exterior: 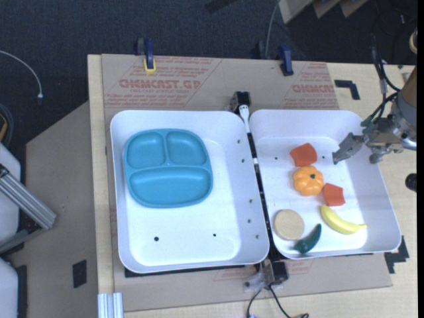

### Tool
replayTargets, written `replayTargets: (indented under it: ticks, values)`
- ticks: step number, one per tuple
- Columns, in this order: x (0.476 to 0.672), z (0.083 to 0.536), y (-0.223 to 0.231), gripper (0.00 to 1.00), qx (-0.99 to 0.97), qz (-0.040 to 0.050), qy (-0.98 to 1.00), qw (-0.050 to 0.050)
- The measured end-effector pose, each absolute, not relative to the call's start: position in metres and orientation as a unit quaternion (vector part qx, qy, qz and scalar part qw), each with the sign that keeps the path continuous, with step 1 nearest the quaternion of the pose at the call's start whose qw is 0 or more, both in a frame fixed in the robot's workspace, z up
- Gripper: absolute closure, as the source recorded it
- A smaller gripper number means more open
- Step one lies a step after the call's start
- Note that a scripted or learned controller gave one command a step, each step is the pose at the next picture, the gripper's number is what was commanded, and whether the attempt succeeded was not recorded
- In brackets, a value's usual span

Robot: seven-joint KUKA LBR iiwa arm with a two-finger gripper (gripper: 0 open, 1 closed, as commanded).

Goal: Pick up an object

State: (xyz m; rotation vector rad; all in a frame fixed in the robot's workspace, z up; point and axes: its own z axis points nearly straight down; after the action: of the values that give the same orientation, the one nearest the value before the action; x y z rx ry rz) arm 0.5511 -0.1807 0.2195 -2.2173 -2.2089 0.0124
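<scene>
Where the bench starts at nine o'clock, the left bin (179, 247) holds a blue divided plate (169, 167), three compartments, sitting in the bin's ten o'clock part, flat. Rest of that bin's floor is bare white with a few dark dots. Two blue clamps (147, 50) pin the board along its twelve o'clock edge.

The right bin (377, 177) sits just beside the left one, rims touching along the middle. Inside it, six toy foods, all toward the bin's centre and six o'clock side. An orange-red block (304, 154) is nearest twelve o'clock. Just below it, touching or nearly so, a small orange pumpkin (308, 180). At the pumpkin's four o'clock, a smaller red block (333, 194), close beside it. At the bin's seven o'clock, a tan round cookie (289, 223) lying flat. A dark green pepper (309, 240) lies tilted at the cookie's five o'clock, by the bin's lower rim. A yellow banana (341, 221) lies at five o'clock, just under the red block.

The gripper (363, 147) comes in from three o'clock, hanging over the right bin's two o'clock area, well apart from the banana and near the orange-red block without touching. Fingers look spread, one dark finger pointing toward nine o'clock, though the far finger is hard to make out. Nothing sits between them.
</scene>
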Motion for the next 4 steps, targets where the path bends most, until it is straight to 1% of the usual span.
replayTargets:
  ticks: [1,2,3,4]
  values:
    - [0.554,0.227,-0.180,0.00,-0.707,0.0000,-0.707,0.000]
    - [0.548,0.167,-0.181,0.00,-0.707,0.0010,-0.707,0.002]
    - [0.542,0.123,-0.179,0.00,-0.707,0.0011,-0.707,0.003]
    - [0.547,0.105,-0.181,0.00,-0.707,-0.0034,-0.708,-0.005]
